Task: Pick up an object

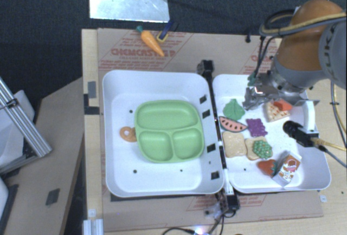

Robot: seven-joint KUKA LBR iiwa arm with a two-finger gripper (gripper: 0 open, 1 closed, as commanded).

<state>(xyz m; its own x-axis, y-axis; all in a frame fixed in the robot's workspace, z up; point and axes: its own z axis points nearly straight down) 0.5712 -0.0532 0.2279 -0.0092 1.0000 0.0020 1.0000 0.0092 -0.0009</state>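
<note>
Hovering low in the right bin (320, 174), the claw (255, 99) is seen near its far rim — finger spacing cannot be told. Just below-left lies a green leaf toy (234, 108); ten-odd toys crowd that bin. Far left, one green tray (168, 130) and one pretzel (128, 134) occupy the left bin (116, 174).

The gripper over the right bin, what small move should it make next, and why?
Probably a short drop straight down. The gripper hangs over the right bin, by the green leaf toy, and nothing shows between its fingers, so it likely needs to come lower before closing.
</note>
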